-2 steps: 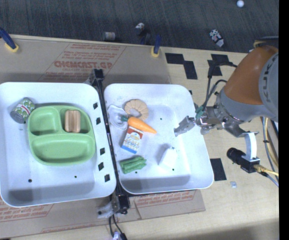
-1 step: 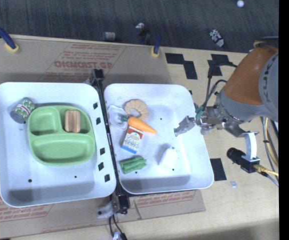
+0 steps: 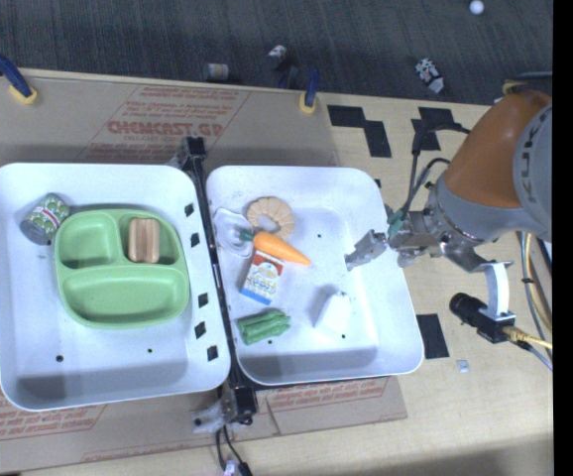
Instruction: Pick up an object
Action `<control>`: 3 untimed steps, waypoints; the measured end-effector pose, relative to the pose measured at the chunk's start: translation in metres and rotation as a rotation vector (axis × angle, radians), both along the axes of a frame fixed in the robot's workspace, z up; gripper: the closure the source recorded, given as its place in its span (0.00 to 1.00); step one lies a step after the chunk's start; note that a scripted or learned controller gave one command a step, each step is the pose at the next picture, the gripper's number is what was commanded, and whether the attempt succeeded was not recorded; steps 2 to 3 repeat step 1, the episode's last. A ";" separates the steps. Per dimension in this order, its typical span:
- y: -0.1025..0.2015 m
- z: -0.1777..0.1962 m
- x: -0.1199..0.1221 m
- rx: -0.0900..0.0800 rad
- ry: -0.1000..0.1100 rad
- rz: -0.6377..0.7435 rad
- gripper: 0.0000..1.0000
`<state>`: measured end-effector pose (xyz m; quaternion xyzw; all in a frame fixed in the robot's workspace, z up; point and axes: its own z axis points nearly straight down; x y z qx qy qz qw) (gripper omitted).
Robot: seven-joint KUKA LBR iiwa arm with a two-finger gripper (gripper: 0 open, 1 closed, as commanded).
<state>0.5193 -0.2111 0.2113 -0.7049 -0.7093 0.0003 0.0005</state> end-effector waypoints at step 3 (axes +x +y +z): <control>0.000 0.000 0.000 0.000 0.000 0.000 0.00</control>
